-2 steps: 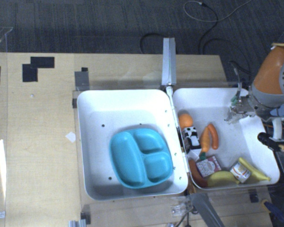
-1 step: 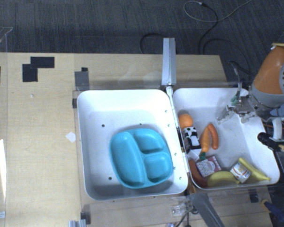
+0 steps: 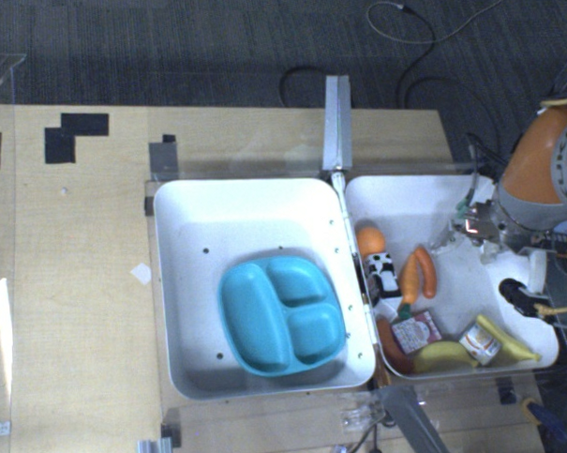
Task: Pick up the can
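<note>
Looks like approach stage: tool (image 3: 485,229), grip state unclear, hovers upper right, needing to drop toward the can (image 3: 479,343) lower right.

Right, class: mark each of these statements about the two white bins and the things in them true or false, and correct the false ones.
1. The blue divided plastic tray lies in the left white bin. True.
2. The small labelled metal can lies in the left bin. False: it is in the right white bin, near the front edge.
3. The yellow banana lies beside the can. True.
4. The long orange carrot lies on the blue tray. False: it is in the right bin.
5. The grey arm with the orange band reaches in over the left bin. False: it is at the right bin's right side.
</note>
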{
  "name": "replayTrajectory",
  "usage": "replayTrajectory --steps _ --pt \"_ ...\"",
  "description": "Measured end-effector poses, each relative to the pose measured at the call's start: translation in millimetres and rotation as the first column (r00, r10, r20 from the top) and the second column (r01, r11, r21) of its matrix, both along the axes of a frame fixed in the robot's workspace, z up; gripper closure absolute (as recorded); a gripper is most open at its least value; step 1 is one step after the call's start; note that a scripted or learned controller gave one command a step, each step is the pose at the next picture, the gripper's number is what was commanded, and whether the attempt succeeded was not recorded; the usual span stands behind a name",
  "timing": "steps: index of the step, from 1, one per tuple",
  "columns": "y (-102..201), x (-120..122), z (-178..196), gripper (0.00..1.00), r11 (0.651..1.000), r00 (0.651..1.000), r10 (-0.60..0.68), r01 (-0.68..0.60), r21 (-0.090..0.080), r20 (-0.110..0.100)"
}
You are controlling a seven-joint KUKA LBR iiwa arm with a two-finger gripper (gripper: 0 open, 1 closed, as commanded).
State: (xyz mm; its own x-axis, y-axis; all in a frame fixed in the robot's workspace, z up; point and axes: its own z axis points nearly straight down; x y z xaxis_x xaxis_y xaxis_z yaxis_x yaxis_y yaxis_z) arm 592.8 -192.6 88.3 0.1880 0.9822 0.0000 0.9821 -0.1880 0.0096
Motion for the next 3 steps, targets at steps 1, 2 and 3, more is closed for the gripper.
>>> replayTrajectory --steps 1,2,3 --pt "-1 -2 29 0.00 0.999 0.999 -0.046 0.046 0.001 -0.005" --pt "-1 -23 0 0.00 0.998 0.998 -0.062 0.062 0.001 0.001" --pt "1 -20 13 1.00 0.998 0.998 -0.059 0.059 0.002 0.007"
